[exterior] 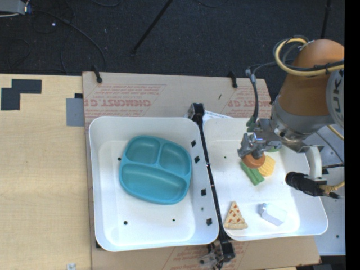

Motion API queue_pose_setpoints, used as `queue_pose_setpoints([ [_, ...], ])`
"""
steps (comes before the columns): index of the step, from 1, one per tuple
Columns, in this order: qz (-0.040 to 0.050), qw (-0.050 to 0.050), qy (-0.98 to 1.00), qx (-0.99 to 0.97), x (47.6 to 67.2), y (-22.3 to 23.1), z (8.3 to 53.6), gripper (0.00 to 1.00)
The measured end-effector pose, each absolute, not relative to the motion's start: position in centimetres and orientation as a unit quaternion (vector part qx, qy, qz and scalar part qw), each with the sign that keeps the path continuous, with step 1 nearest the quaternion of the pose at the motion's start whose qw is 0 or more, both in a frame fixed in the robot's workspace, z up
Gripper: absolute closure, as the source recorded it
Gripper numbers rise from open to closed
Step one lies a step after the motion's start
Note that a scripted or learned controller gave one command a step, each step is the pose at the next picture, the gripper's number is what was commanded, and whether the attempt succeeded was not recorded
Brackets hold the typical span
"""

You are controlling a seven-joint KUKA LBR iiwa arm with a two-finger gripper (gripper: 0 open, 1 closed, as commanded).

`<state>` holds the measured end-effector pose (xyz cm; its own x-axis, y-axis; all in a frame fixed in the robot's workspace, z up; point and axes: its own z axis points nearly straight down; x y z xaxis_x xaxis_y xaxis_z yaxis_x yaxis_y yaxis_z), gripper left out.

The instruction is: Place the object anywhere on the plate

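Two white bins sit on the tabletop; the teal plate (156, 169) lies left, awaiting delivery. Hand (251, 151) hovers over the right-bin toy-food cluster (259, 166) for pickup; grip state indeterminate.

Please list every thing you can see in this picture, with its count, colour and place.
plate: one, teal, three compartments, in the left bin
left bin: one, white
right bin: one, white
toy vegetables: a small cluster, orange, yellow, green, upper middle of the right bin
pizza slice: one, tan with red, front left of the right bin
small block: one, pale grey, front of the right bin
end effector: one, grey, over the toy vegetables
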<state>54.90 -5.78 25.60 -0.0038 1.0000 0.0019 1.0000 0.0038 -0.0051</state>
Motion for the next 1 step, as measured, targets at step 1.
queue_pose_setpoints([
  [1,0.0011,0.003,-0.709,-0.706,54.13,-1.00,25.54,1.00],
])
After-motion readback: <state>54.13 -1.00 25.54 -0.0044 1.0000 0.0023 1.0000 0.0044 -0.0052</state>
